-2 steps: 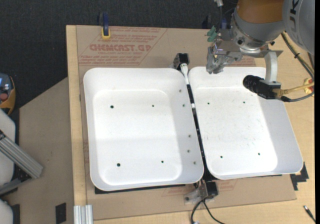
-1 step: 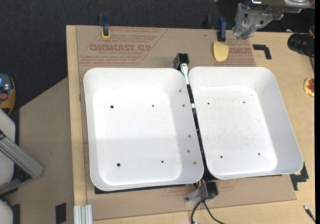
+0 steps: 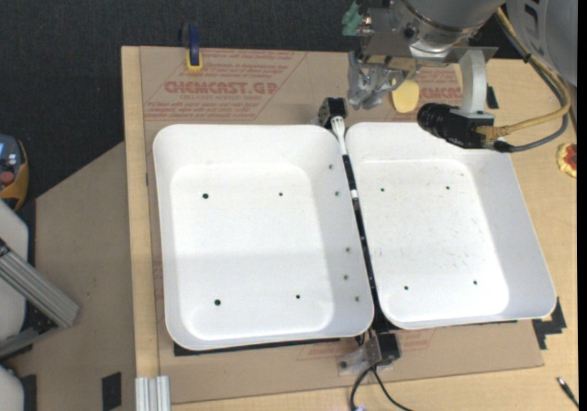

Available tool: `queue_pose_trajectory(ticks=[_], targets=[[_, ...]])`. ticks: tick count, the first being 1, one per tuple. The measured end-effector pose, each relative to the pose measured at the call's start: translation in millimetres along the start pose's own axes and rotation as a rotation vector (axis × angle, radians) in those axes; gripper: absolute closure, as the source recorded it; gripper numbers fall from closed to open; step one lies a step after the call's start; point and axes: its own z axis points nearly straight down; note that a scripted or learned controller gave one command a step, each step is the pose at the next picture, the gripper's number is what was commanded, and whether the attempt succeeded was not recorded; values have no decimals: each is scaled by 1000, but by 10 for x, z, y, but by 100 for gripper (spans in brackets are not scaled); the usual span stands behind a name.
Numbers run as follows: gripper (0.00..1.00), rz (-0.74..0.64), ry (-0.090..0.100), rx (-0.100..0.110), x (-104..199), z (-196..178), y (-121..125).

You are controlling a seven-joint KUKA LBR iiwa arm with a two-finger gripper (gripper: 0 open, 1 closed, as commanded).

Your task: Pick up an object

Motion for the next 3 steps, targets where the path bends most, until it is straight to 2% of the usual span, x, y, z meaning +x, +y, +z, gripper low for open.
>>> queue_pose_trajectory(ticks=[1, 2, 3], targets=[[100, -3, 0, 2, 742, 1247, 372], [100, 10, -3, -10, -144, 882, 533], [100, 4, -1, -7, -191, 699, 377]])
